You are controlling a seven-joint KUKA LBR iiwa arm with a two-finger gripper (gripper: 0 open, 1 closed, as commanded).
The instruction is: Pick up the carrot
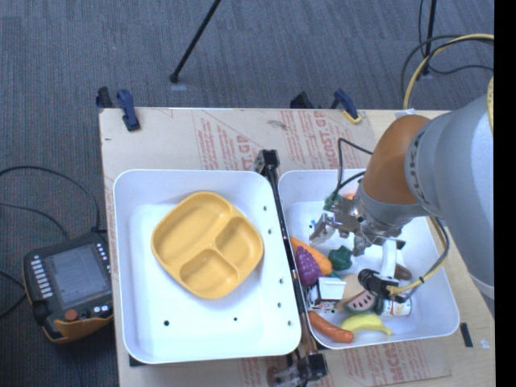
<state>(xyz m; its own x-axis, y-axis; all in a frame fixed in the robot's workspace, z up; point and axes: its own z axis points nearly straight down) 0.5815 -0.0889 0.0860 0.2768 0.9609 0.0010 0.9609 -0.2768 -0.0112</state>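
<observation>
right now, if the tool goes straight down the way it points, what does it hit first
Probably the green toy just under the tool, with the carrot beside it to the left. Depth is hard to judge from this slanted view.

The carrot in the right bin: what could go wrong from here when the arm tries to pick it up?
1. The carrot lies against the bin's left wall, partly under the purple grapes, so the tool may grip the grapes instead.
2. The green toy sits right beside it and could be pushed or pinched.
3. The orange-red sausage near the banana looks similar, so the program might aim at the wrong thing.
</observation>
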